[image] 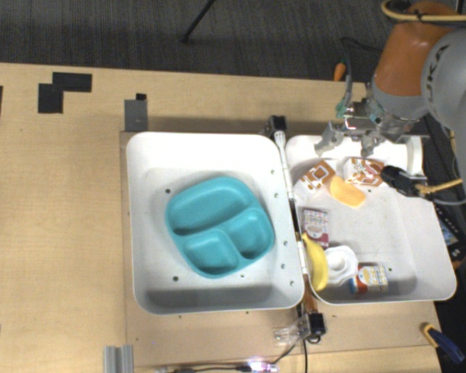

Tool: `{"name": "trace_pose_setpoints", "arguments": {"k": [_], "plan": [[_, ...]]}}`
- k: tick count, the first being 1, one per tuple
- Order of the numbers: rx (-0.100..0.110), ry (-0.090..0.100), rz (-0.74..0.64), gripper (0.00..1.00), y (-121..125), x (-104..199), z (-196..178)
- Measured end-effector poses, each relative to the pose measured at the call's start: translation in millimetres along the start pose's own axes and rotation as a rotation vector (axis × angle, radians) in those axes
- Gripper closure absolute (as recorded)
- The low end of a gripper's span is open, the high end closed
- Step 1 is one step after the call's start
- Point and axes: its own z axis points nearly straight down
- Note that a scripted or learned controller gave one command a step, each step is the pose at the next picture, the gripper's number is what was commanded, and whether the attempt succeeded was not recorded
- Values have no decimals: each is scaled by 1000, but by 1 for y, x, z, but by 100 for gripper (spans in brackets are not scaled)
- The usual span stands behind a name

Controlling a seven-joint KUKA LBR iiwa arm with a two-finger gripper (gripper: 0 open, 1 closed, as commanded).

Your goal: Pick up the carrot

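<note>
Little of the task can be counted as done. The carrot (347, 192) is taken to be the orange-yellow, wedge-like piece lying flat on the floor of the right bin (408, 231), in that bin's far half and slightly toward its inner wall; its identity is judged from colour alone, since the shape is not clearly resolved. The gripper (348, 141) is seen above the far edge of the right bin, with its two fingers spread apart and nothing caught between them. It is not touching the carrot, which lies just nearer the middle of the bin than the fingertips. Two brown-and-white patterned pieces (317, 176) are found in the same far part of the right bin, one on either side of the carrot and close to it, so the space for the fingers is judged to be tight. A small printed packet (315, 224) is set against the bin's inner wall. A banana (318, 263), a white cup (340, 263) and a small bottle (370, 277) are gathered along the near edge of the right bin, well apart from the carrot. What remains is nearly everything: the fingers are yet to be brought over the carrot, lowered around it, closed and raised.
</note>
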Motion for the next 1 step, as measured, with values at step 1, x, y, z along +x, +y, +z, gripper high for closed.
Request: {"name": "trace_pose_setpoints", "arguments": {"k": [1], "plan": [[-2,-2,-109,0,-76,-11,-14]]}}
